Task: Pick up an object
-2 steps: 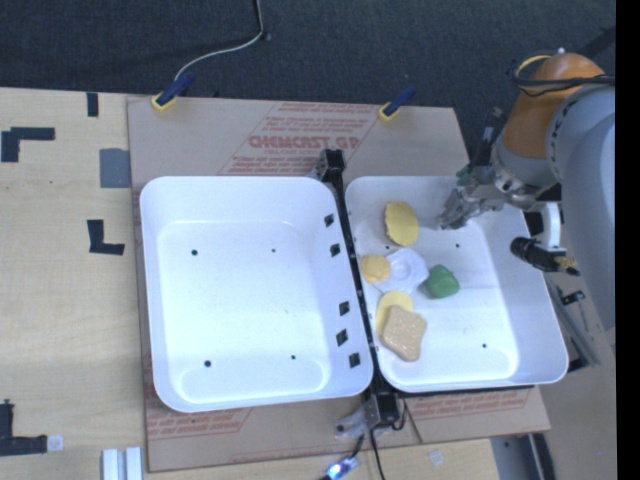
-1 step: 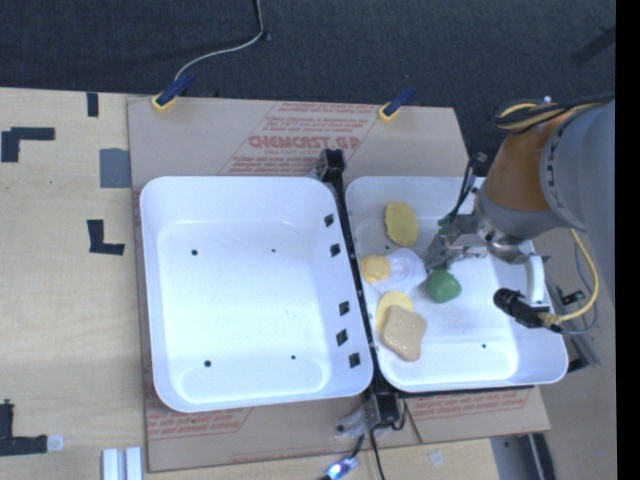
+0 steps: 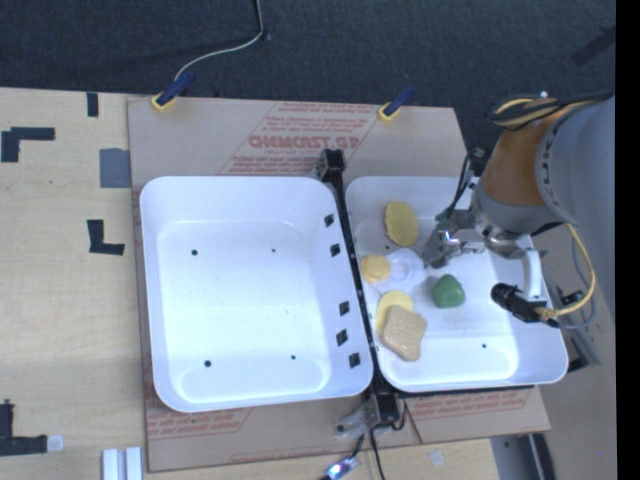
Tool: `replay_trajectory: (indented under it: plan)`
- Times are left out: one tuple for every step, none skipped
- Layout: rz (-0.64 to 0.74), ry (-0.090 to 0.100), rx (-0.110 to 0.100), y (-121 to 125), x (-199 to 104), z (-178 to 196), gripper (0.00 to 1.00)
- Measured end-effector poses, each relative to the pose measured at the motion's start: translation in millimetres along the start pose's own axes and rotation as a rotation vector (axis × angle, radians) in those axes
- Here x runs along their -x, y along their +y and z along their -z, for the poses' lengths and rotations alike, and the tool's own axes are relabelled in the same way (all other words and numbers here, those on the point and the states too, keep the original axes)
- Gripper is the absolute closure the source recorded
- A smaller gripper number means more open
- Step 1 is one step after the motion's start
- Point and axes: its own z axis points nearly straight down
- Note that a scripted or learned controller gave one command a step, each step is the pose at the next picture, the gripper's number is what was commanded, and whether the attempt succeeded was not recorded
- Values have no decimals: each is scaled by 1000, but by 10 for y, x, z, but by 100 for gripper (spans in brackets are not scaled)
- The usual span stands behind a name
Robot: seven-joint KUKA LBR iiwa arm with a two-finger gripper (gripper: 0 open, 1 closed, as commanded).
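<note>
The green ball (image 3: 447,291) sits in the right bin (image 3: 500,363), just near of the gripper (image 3: 438,252). It looks small, light, maybe squishy. Pinch its round sides.

The arm (image 3: 560,168) is cut off by the right edge of the frame, so its upper links go unseen. Its wrist covers the upper right corner of the right bin (image 3: 500,368). The gripper (image 3: 438,253), at centre right, is too small and dark to read. A tan block (image 3: 404,333) overlaps a yellow piece (image 3: 392,302) beneath it, lower centre.
</note>
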Motion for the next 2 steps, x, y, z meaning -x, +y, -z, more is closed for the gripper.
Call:
replay_trajectory:
  plan:
    - [-1,1,2,-54,172,3,100]
    - [-4,2,-1,-1224,-145,9,100]
